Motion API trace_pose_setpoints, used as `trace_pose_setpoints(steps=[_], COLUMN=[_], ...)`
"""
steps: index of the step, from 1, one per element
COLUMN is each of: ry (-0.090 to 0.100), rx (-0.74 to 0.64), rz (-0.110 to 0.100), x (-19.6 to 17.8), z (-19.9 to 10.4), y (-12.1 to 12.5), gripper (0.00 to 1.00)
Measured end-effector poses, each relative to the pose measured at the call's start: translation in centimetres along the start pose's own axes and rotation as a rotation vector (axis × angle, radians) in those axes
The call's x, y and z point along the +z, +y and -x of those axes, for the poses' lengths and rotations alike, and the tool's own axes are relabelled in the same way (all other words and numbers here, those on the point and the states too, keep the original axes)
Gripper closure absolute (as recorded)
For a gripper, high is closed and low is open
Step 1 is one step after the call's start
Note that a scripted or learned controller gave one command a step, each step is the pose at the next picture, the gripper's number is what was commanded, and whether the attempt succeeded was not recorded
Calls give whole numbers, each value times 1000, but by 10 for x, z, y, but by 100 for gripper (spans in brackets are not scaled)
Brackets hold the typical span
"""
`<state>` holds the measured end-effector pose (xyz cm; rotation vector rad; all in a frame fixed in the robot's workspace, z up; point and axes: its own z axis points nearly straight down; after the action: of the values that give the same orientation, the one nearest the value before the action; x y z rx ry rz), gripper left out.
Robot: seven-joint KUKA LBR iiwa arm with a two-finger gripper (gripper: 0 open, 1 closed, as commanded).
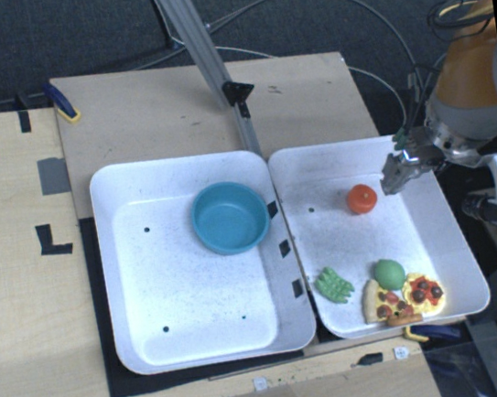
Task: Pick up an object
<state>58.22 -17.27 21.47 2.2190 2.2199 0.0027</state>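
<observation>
Over the right bin's (436, 211) far edge hang the jaws, their spread unclear, beside a red tomato (361, 198).

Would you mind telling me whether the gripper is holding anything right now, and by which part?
Nothing is held: the gripper hangs beside the red ball, apart from it.

Grey arm (459, 120) with orange band, dark metal pincer (396, 173), black cables.

even, soft overhead light; pic slightly blurry (faint shadows).
</observation>
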Motion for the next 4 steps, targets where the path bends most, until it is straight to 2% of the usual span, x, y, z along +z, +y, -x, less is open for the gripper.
trace_pose_setpoints(steps=[1,2,4], ry=[0,1,2], rx=[0,-3,-4], rz=[0,-4,-5], x=[-44,-41,-14], z=[0,-42,-154], y=[1,4,13], gripper=[100,100,100])
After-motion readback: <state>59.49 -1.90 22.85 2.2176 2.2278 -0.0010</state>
